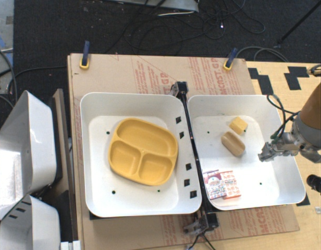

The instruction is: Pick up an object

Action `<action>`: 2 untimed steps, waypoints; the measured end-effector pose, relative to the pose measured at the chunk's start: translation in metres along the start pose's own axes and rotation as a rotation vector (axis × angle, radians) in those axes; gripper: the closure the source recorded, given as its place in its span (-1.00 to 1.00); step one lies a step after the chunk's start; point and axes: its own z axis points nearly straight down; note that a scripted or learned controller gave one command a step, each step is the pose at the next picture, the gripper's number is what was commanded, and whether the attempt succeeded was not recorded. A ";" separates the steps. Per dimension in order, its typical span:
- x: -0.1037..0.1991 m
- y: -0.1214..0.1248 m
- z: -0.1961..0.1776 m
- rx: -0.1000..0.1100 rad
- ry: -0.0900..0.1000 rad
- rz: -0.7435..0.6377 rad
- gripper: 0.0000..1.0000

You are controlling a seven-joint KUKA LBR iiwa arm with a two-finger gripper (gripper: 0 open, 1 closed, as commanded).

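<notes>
Over the right bin's (285, 191) far side, the gripper (267, 155) is hovering, its grip unreadable, apparently approaching. Nearest is lying a tan bread-roll-like piece (233, 144), beside a yellow block (238, 125); reaching it is requiring leftward travel.

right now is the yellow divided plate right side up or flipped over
Right side up: the yellow divided plate in the left bin shows its three open compartments facing up.

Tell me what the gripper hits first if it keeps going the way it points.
Probably the tan bread-like piece: the gripper points left across the right bin, roughly toward it. Depth is unclear; it could pass above.
</notes>
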 end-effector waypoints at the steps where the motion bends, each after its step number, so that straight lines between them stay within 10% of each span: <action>1: 0.008 0.002 -0.046 -0.001 0.000 -0.002 1.00; 2: 0.008 0.004 -0.080 -0.001 -0.001 -0.002 1.00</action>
